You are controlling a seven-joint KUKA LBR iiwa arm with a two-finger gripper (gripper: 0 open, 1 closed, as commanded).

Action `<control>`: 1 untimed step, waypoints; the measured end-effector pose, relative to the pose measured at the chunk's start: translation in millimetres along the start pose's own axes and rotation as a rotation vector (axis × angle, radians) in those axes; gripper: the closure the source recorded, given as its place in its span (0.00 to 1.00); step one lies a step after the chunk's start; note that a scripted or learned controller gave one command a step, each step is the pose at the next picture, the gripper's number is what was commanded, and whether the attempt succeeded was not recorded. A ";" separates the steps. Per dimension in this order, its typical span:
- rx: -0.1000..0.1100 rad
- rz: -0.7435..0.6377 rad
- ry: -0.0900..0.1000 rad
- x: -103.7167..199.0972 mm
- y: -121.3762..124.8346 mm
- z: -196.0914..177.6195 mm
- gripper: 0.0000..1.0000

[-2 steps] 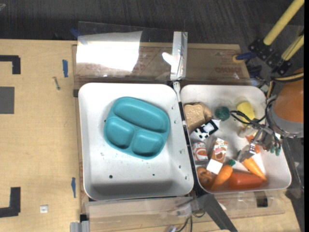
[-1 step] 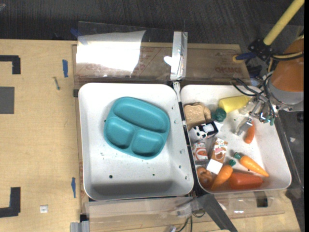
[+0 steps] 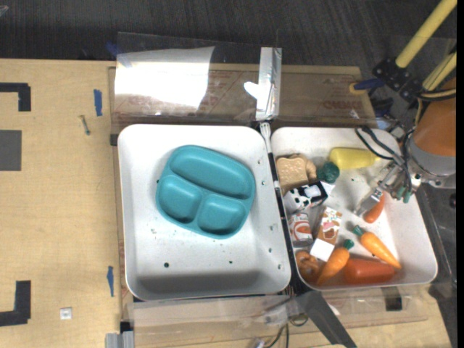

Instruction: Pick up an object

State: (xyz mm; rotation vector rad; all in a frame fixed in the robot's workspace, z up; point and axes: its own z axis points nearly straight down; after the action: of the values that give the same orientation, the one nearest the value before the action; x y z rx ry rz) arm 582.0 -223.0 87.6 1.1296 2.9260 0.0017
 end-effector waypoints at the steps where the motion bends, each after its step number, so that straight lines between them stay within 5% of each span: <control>1: -0.003 -0.003 -0.011 -2.7 2.1 -13.6 1.00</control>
State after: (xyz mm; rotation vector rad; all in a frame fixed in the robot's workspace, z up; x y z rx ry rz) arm 585.4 -223.2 101.2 1.1214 2.9171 0.0006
